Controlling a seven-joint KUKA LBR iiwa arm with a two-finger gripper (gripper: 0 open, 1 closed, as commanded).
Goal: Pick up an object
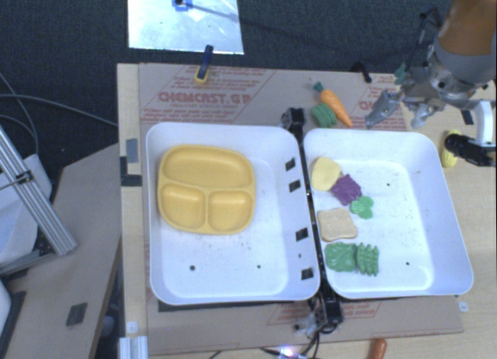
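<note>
In the left bin (194,272), a glossy three-compartment tray (206,189)

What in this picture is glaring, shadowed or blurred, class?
In the camera view, the shiny sheet at the top glares pale; the white bins' rims look bright but keep detail; the yellow tray is evenly lit with soft shadows; the gripper at upper right looks slightly smeared.

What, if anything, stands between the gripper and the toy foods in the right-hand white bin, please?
Nothing visible does. The gripper hangs over the cardboard just beyond the far rim of the right white bin. The yellow piece, purple grapes and toast slice lie uncovered along its left side.
</note>
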